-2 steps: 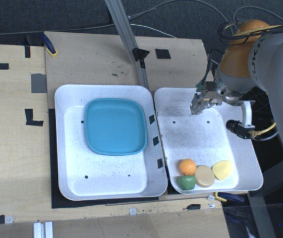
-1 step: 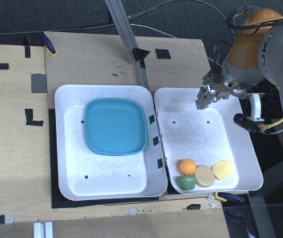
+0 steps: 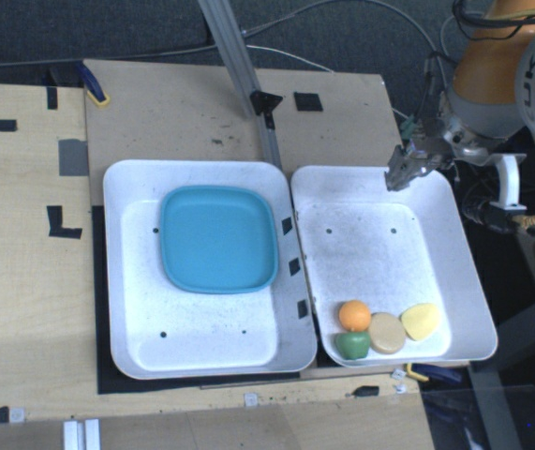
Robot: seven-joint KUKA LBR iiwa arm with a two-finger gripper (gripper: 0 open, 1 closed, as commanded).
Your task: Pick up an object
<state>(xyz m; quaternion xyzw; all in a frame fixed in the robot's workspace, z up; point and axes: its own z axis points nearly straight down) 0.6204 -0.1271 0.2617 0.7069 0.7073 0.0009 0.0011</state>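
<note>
Above the right bin's (image 3: 454, 251) far rim, claw (image 3: 401, 178) low.

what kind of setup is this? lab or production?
Likely a robotics lab grasping bench: two shallow white bins on a taped plywood top, toy-like food pieces and a blue plate as pick targets, loose cables, the arm's gripper reaching in.
</note>
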